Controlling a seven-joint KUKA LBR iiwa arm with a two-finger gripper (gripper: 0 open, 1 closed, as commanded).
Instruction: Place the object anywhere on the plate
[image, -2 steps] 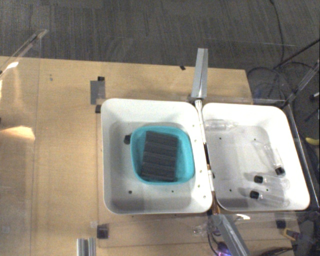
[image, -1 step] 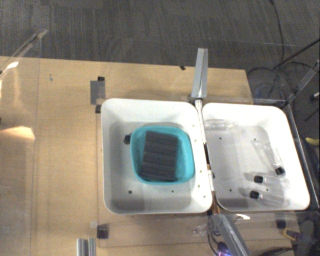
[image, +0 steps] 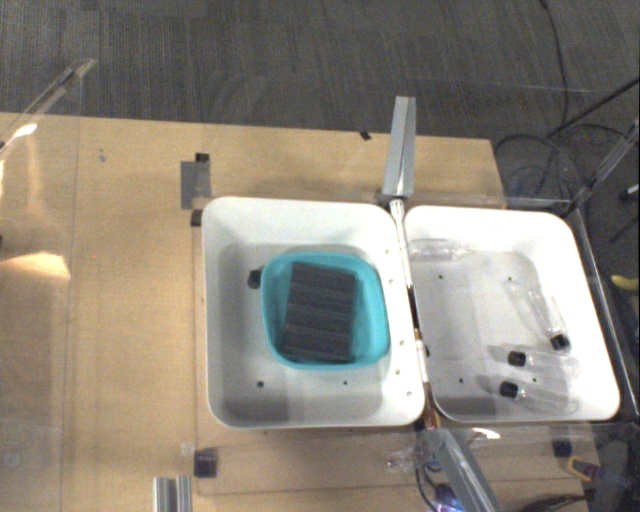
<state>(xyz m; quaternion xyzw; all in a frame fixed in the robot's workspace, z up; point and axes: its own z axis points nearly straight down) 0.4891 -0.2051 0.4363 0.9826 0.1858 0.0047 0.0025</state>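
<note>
A teal square plate (image: 372, 315) sits in the middle of the left white bin (image: 225, 310). A dark grey ridged block (image: 320, 309) lies flat on the plate, covering much of its centre. In the right white bin (image: 590, 300) lie three clear tubes with black caps: one (image: 546, 318) near the right side and two (image: 520, 358) (image: 528, 392) near the front.
A grey metal post (image: 401, 150) stands behind the seam between the two bins. A small black piece (image: 255, 279) rests against the plate's left edge. Cables (image: 560, 150) run along the floor at the upper right. Bare wooden bench (image: 100, 330) stretches to the left.
</note>
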